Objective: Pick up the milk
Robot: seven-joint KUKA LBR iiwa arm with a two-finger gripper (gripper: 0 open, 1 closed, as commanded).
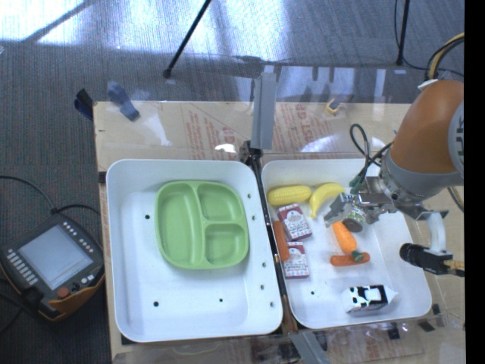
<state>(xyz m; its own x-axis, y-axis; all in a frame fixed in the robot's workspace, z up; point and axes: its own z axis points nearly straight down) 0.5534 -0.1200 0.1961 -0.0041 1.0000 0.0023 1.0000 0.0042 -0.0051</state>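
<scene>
The milk (371, 297) is a small white carton with black cow patches. It lies on its side near the front right corner of the right bin (409, 279). My gripper (348, 209) hangs over the middle of that bin, well behind the milk and just above an orange carrot (345, 237). Nothing shows in its grasp.
The right bin also holds a yellow lemon-like piece (289, 196), a banana (326, 196), two red cartons (295, 221) (296, 260) and a second carrot (350, 259). A green divided plate (202, 224) lies in the left bin (136, 279). A black cylinder (424, 256) juts from the arm near the milk.
</scene>
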